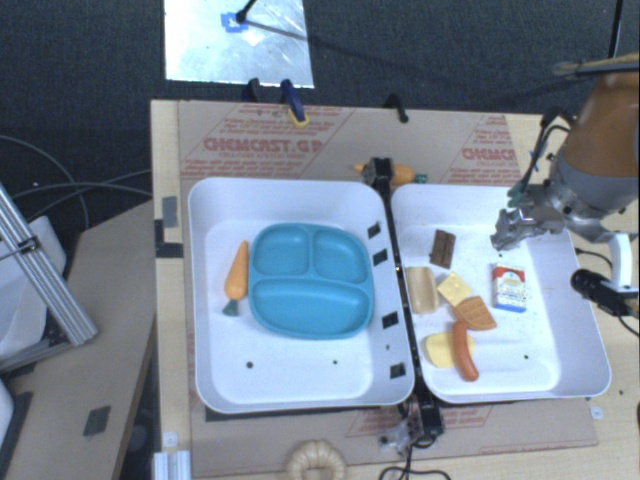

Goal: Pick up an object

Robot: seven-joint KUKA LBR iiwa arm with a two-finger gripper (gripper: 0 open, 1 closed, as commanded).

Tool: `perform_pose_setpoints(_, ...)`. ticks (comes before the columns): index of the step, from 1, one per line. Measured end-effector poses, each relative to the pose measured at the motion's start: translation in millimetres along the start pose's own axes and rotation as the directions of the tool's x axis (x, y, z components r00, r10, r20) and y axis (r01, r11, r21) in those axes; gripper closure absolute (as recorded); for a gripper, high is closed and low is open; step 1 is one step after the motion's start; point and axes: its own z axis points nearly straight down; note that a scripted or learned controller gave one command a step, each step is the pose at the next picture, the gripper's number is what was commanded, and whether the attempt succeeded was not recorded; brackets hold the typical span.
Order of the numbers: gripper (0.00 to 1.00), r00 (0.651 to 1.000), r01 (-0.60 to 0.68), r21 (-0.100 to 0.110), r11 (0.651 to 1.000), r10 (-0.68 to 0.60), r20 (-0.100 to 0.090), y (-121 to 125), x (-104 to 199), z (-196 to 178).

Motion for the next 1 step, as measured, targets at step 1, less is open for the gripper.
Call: perform_pose_setpoints(1,1.00,1.000,0.002,-0.003,1.000,-0.002,0.000,-5.8,52.4,-14.0)
